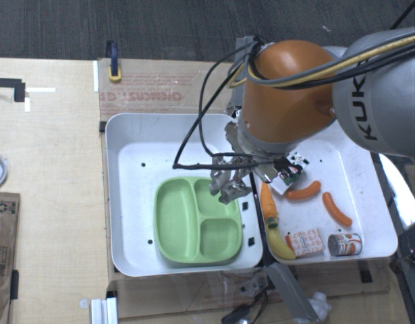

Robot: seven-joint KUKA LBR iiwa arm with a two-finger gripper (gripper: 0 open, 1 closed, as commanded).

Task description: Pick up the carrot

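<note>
The big orange wrist (291, 90) hangs closest, with the gripper (227, 184) over the green tray's (183, 225) top corner, its fingers spread with nothing between them. The carrot (268, 204) lies untouched in the right bin (349, 150), by the middle wall and touching the banana (280, 241). I think it must next slide right and drop carefully, since room is tight

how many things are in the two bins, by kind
tray: 1
carrot: 1
banana: 1
sausages: 2
can: 1
box: 1
total: 7
</note>
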